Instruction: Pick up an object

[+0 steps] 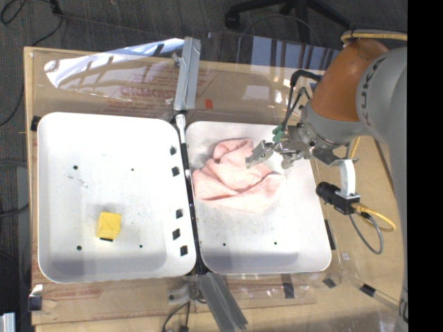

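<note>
Nearest my view is the arm, grey with an orange band, coming in from the right edge of the frame and sitting high over the bench. Its gripper is just right of frame centre, over the upper part of the right bin. The fingers stand apart, fairly wide, and I see nothing clamped between them. The tips are at the upper right edge of the pink cloth; I can't tell whether they touch it or hang just above.

The pink cloth is crumpled in a loose heap in the upper left part of the right bin, close to the wall shared with the other bin. It lies flat on the bin floor, not lifted.

The left bin fills the left half of the frame. It has one small yellow block in its lower middle, resting on the floor, well apart from the gripper and the cloth.

Both bins sit side by side, touching along the centre divider.
</note>
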Motion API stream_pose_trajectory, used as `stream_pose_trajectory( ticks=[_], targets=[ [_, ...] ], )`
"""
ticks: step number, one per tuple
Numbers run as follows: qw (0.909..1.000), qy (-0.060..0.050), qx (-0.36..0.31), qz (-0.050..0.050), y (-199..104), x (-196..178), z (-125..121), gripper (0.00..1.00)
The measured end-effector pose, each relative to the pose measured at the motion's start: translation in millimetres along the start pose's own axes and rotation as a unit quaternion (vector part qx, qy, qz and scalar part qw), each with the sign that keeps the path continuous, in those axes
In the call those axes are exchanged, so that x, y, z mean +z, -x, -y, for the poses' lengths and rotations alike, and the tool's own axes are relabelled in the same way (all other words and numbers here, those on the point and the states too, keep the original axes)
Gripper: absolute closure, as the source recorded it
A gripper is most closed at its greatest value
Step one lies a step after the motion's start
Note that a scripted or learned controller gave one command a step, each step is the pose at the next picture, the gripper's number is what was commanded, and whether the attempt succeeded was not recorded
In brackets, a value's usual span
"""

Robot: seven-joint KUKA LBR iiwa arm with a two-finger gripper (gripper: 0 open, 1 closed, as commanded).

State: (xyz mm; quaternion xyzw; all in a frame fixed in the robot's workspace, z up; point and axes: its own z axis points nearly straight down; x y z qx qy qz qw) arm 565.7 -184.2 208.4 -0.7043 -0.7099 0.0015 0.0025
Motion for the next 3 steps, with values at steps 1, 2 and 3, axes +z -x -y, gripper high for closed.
stream_pose_trajectory(
  ticks=[1,2,3],
  targets=[
    [0.9987,0.001,-0.050,0.001,-54,117,4,0.00],
    [0.9986,0.000,-0.052,0.001,-53,107,4,1.00],
    [0.9768,0.002,-0.214,0.002,-42,-6,-41,1.00]
  ],
)
